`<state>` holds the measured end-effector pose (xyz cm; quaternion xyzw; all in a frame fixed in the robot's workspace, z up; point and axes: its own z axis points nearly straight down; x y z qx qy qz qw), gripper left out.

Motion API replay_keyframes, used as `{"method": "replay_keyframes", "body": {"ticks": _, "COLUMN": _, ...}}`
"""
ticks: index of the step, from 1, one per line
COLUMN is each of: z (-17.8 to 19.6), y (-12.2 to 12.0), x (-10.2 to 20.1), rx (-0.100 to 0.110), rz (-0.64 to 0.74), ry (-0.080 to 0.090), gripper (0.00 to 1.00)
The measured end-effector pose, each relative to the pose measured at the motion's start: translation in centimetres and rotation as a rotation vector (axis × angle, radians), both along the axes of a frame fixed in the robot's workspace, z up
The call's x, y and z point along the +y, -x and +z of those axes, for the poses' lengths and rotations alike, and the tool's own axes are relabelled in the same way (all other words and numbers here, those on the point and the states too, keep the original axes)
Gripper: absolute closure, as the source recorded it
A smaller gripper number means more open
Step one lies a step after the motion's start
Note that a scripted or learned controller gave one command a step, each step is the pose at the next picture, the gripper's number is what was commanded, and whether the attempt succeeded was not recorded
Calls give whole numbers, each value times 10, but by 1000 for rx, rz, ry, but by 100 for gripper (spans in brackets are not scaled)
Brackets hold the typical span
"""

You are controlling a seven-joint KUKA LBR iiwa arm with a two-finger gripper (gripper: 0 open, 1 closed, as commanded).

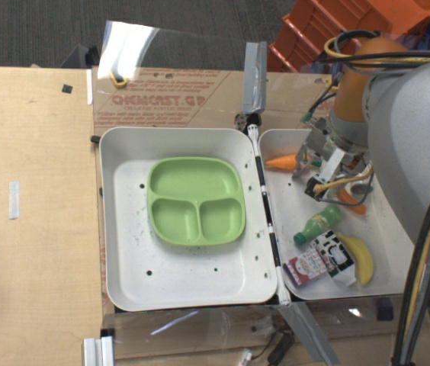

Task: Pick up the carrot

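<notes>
Hovering over the far half of the right bin (288, 204), my gripper (312, 175) sits low and just beside the carrot (281, 162), on the side away from the bin's left wall. The carrot lies flat on the bin floor near the far left corner, close to the rim that divides the two bins. Its thick end is turned toward me and its point toward that rim. I can see nothing orange lifted off the floor. From this slant I cannot tell how far open my gripper is, nor whether it touches the carrot.

By my reading the pick is not yet made. The approach looks nearly done, while the grasp and the lift are left to do.

A second orange thing (350, 198) lies partly hidden under my wrist, toward the middle of the same bin, and I cannot make out what it is. Nearer the front edge are a green bottle (318, 226), a printed carton (320, 261) and a banana (361, 259), all well apart from the carrot. The left bin (123, 227) carries a green divided plate (196, 200) at its middle, which has no part in this job.
</notes>
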<state>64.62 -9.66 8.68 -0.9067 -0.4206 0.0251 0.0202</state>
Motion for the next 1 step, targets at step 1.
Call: {"method": "replay_keyframes", "body": {"ticks": 1, "z": 9, "y": -4, "x": 2, "rx": -20, "rz": 5, "ry": 4, "gripper": 100}}
